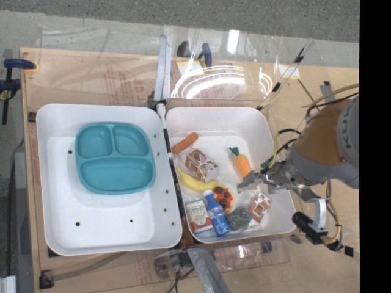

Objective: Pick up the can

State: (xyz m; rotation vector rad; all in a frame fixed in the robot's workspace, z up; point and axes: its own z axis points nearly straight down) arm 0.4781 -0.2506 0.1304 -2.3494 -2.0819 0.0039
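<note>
Robot lab; clamped plywood bench [91, 78], white bins [49, 182]

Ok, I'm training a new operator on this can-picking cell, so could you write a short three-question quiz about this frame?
1. True or false: the teal divided plate lies in the same bin as the banana.
2. Which is nearest the gripper? A) the hot dog B) the carrot C) the blue bottle
3. Fill in: the can lies near the right bin's ____ wall, beside the blue bottle.

Key: 1 false; 2 B; 3 front (the wall nearest the camera).
</note>
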